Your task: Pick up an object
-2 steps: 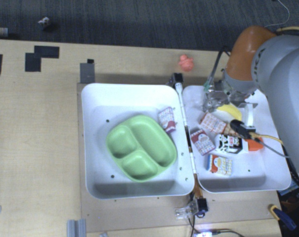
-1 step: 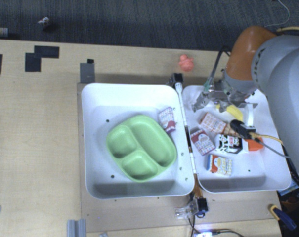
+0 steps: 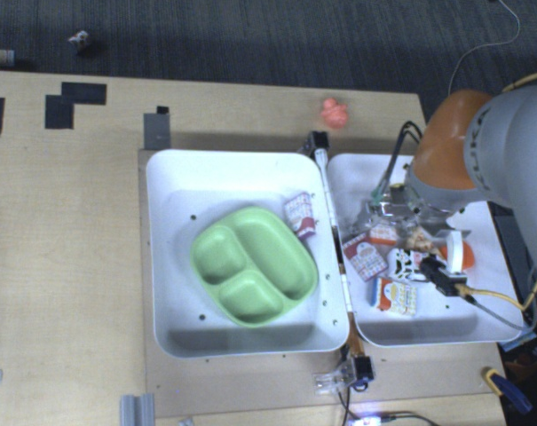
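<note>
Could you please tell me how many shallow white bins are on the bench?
2: the left bin holds a green divided plate; the right bin holds small packets, with the arm above it.

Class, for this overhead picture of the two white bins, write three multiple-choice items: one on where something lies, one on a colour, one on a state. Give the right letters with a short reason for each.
1. Where does the green divided plate lie?
A. in the left bin
B. in the right bin
C. on the bench outside the bins

2. What colour is the small lump on the bench above the bins?
A. blue
B. pink
C. black

3. How does the green plate sit?
A. upside down
B. standing on its edge
C. flat, hollows facing up

Answers:
1 A, the plate rests on the left bin's floor.
2 B, the lump is pink against the tan bench.
3 C, its three hollows are all visible from above.
</note>
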{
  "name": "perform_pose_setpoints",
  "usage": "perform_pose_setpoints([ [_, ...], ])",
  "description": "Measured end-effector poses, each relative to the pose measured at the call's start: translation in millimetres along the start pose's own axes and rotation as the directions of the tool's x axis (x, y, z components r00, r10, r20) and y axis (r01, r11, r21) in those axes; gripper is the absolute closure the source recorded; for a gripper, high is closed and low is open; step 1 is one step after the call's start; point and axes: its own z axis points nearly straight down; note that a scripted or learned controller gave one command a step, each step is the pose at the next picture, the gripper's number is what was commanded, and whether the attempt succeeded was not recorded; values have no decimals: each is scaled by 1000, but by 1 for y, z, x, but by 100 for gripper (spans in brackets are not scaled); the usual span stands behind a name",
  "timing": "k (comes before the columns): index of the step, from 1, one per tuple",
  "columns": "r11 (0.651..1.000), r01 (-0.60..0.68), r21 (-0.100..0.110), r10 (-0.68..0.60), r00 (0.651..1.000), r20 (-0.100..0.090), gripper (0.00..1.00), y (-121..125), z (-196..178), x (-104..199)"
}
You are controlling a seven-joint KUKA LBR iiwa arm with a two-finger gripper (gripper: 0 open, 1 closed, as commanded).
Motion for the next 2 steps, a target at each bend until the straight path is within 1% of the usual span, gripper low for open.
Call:
perform_pose_setpoints([
  [1, 1000, 1, -7, -1, 1000, 0, 100, 2, -12, 1],
  [2, 1000, 0, 3, 0, 1000, -2, 100, -75, -99, 19],
])
